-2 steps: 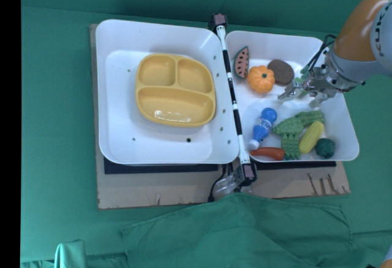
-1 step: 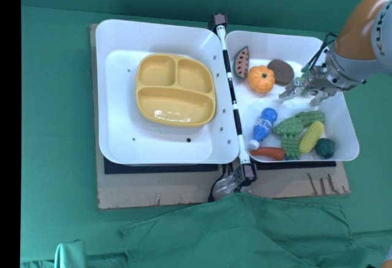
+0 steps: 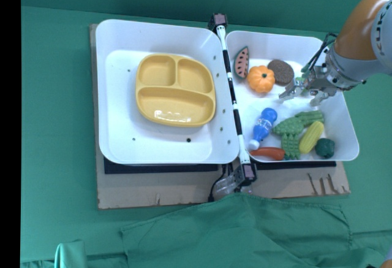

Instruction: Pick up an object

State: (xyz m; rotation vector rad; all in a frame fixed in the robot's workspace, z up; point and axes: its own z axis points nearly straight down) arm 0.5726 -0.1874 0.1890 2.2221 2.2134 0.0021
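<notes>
Over the right bin (image 3: 343,114), at about two o'clock from the frame's middle: gripper (image 3: 304,94), fingers spread apart, nothing between them, hovering above bare white floor. Just at nine o'clock of the fingertips: brown round cookie-like disc (image 3: 281,71), and beside it an orange pumpkin (image 3: 261,79), the two touching or nearly so. At eleven o'clock of the pumpkin: watermelon slice (image 3: 242,62), close to the bin's left wall. At six o'clock of the gripper: green cluster of vegetables (image 3: 293,129), with a yellow corn cob (image 3: 311,136) leaning against its right side and a dark green round piece (image 3: 324,148) at the bin's lower right corner. At eight o'clock: small blue and white bottle (image 3: 263,126), tilted, cap end pointing down-left, and below it an orange-red carrot-like piece (image 3: 267,153) lying flat along the front wall. Behind the gripper, at three o'clock: grey wrist with orange band (image 3: 362,18), entering from the right. Farther out at nine o'clock: left bin (image 3: 116,46), holding a yellow divided plate (image 3: 176,89) with three compartments, nothing in them. Beneath both bins: cardboard sheet (image 3: 153,190) on green cloth (image 3: 55,138)
</notes>
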